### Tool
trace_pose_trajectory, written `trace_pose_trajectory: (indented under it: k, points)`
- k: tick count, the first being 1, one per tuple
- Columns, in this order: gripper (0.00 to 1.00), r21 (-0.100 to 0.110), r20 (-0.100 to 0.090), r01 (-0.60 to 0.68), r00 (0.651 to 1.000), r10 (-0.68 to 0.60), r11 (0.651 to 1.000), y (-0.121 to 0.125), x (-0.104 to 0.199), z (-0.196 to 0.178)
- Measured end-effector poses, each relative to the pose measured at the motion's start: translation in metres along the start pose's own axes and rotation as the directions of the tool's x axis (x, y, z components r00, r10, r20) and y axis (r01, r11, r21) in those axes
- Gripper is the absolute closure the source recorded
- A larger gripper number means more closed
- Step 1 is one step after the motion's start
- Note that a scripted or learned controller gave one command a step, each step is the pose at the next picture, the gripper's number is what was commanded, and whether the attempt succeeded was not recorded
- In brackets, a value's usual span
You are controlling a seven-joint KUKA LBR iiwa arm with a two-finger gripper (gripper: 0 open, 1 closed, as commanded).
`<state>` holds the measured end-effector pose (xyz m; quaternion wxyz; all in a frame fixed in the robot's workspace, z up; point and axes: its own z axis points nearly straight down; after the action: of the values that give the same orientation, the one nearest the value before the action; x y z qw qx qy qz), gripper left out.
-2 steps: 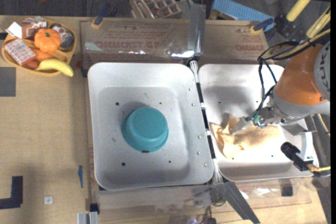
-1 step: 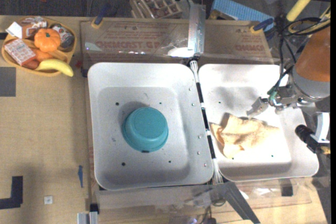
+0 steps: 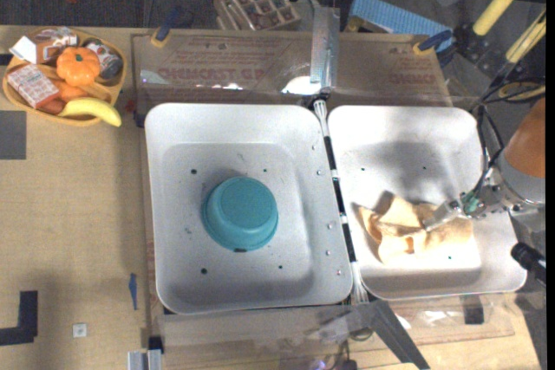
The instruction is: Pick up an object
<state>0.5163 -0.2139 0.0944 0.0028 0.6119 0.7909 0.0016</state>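
Observation:
A crumpled tan and cream soft object (image 3: 399, 230) lies in the front part of the right bin (image 3: 408, 134). My gripper (image 3: 444, 215) reaches in from the right and is low over the object's right end, touching or nearly touching it. The grey arm with its orange band (image 3: 525, 153) sits at the right edge. An upturned teal bowl (image 3: 241, 213) rests in the middle of the left bin (image 3: 173, 143).
A basket (image 3: 61, 82) with a small pumpkin, a banana and boxes stands on the bench at the far left. Cardboard panels (image 3: 225, 65) line the back of both bins. Cables and a yellow bar crowd the back right.

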Motion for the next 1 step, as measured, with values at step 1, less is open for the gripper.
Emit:
trace_pose_trajectory:
  k: [1]
  points:
    - [0.00, -0.007, 0.006, 0.058, 0.998, -0.058, 0.998, 0.0231, 0.0558, 0.0030]
